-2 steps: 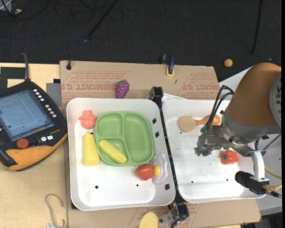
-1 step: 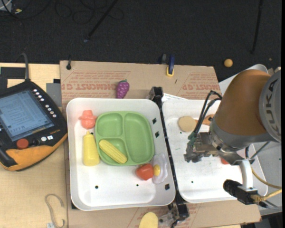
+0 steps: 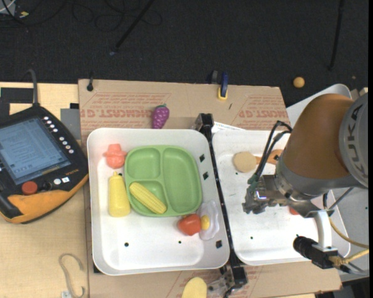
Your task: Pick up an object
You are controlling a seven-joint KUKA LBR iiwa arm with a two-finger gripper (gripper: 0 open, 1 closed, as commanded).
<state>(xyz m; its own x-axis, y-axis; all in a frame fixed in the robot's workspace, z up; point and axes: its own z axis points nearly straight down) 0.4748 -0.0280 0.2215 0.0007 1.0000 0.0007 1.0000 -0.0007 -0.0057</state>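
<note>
While my pincer (image 3: 256,202) hangs low over the right bin (image 3: 267,247), I judge myself in the reaching step, with nothing picked up yet. The pincer's tip is dark and blurred against the bin floor, so I cannot tell how it is set, and I see no object in it.

The nearest candidate is a tan round object (image 3: 243,161) lying in the right bin toward its far side, a little apart from my pincer. An orange piece (image 3: 270,157) lies just beside it, partly hidden by my cables. For the next move I think I must shift toward the tan object, centre over it, then descend and close.

The left bin (image 3: 143,253) holds a green divided tray (image 3: 174,172) with a corn cob (image 3: 148,197) in its near-left compartment. Beside the tray lie a yellow bottle (image 3: 117,194), a pink toy (image 3: 114,156) and a red tomato-like piece (image 3: 189,224). A purple grape bunch (image 3: 160,116) lies on the cardboard beyond the bins.
</note>
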